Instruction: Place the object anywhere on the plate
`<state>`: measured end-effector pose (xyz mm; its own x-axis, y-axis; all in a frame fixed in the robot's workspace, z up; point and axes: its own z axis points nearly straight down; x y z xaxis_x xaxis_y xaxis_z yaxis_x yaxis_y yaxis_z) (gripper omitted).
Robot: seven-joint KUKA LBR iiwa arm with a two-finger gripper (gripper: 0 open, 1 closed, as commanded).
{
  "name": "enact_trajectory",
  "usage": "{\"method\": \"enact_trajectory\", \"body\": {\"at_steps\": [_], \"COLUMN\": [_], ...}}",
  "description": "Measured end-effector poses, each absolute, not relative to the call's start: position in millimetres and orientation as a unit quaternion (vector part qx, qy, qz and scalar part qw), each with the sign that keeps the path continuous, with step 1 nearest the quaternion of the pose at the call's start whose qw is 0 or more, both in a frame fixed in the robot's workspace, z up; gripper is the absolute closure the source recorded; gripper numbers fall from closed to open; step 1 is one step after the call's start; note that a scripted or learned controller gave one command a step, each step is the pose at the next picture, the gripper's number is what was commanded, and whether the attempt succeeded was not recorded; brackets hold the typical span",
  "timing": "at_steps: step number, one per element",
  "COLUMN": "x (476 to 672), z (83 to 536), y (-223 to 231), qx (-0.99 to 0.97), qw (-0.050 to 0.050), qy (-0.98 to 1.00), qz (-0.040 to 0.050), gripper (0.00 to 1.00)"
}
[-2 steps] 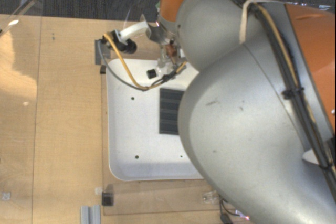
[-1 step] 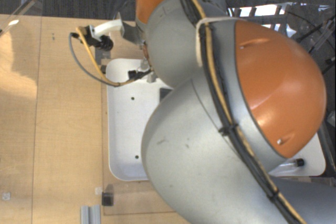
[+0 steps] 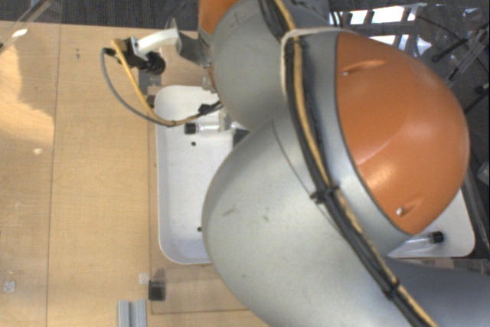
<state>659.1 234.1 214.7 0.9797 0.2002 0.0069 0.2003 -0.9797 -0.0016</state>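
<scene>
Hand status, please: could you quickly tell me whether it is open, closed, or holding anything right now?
Hand: cannot be told; the arm covers most of the white bin, hiding it from the camera.

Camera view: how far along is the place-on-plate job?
Hard to judge. Done: nothing confirmed. In hand: the arm stretches over the white bin, covering most of it; the bare part has only dark specks. Left: the placement itself can't be confirmed from here.

One fixed camera looks down at a slant on the bench (image 3: 76,165) from above. The arm (image 3: 321,188) sits very near the lens, apparently covering much of the white bin (image 3: 180,188).
</scene>
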Motion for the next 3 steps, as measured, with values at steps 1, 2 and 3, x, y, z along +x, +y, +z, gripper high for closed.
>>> {"method": "enact_trajectory", "body": {"at_steps": [1, 2, 3], "x": [584.2, 586.9, 649.7], "z": [103.7, 116.3, 253.5], "y": [234.9, 233.6, 232.0], "qx": [-0.99, -0.99, -0.995], "qw": [0.0, 0.002, 0.001], "qy": [-0.139, -0.138, -0.102], "qz": [-0.0002, -0.0028, -0.0036], "gripper": [0.0, 1.0, 1.0]}}
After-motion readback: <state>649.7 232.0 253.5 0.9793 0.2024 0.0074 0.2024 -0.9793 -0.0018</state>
